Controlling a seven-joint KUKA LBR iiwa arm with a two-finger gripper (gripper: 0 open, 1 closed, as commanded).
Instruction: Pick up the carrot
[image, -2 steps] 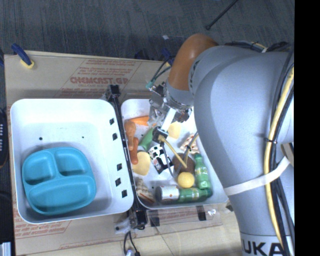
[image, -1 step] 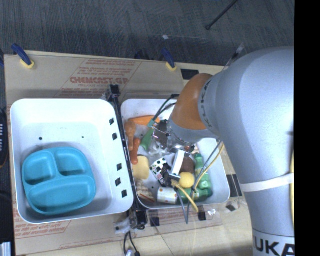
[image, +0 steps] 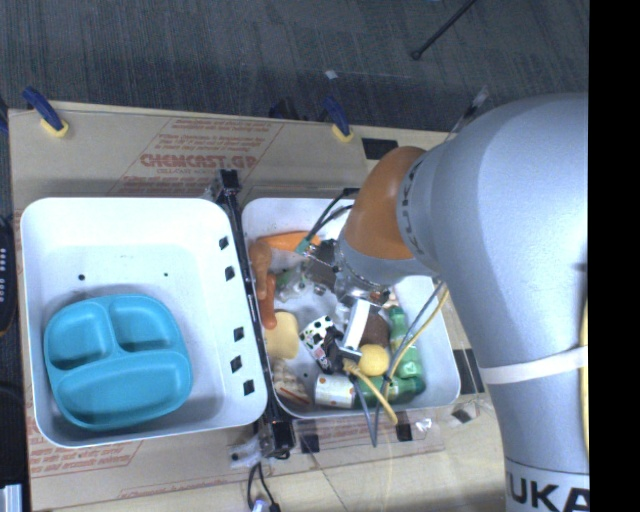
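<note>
Carrot lies in the right bin, along its left wall, running from the far left corner toward the near side, orange and slightly bent. My jaws hang over the far half of that bin, just right of the carrot's far end, with my orange wrist band above them; from this angle I cannot tell whether the jaws are apart or together, and nothing shows between them. Near of the carrot sits a pale yellow lump, with a black-and-white die beside it, a yellow ball further right and green pieces by the right wall. The left bin holds a blue divided tray at its near left. Both bins rest on the table.
</note>
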